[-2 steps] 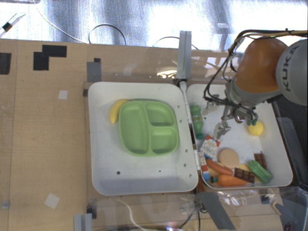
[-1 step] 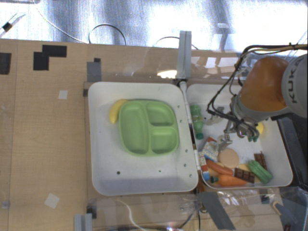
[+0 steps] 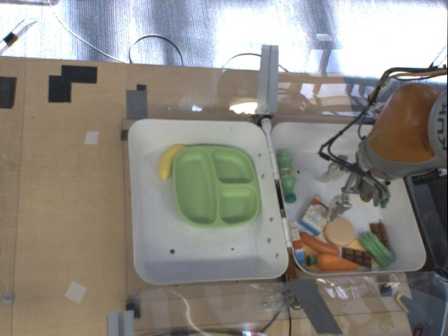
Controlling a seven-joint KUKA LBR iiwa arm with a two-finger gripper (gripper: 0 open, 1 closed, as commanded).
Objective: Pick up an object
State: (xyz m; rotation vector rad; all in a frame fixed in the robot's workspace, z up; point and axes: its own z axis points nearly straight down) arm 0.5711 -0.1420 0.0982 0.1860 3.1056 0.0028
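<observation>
Risk: the toys crowd the right bin's (image 3: 413, 254) near corner, so a descent may clip two at once or slip off the round tan disc (image 3: 339, 232). Tool (image 3: 348, 200) hovers just above and behind that disc; finger state: cannot tell.

- 2 white bins: left bin (image 3: 150, 208), right bin (image 3: 402, 208)
- 1 green divided plate (image 3: 213, 185), w/ 3 compartments
- 1 banana (image 3: 168, 161)
- 1 green bottle (image 3: 285, 171)
- 2 carrots (image 3: 318, 244) (image 3: 337, 263)
- 1 small carton (image 3: 314, 217)
- 1 tan round disc (image 3: 339, 232)
- 2 chocolate bars (image 3: 379, 233) (image 3: 357, 256)
- 1 green ridged piece (image 3: 377, 249)
</observation>
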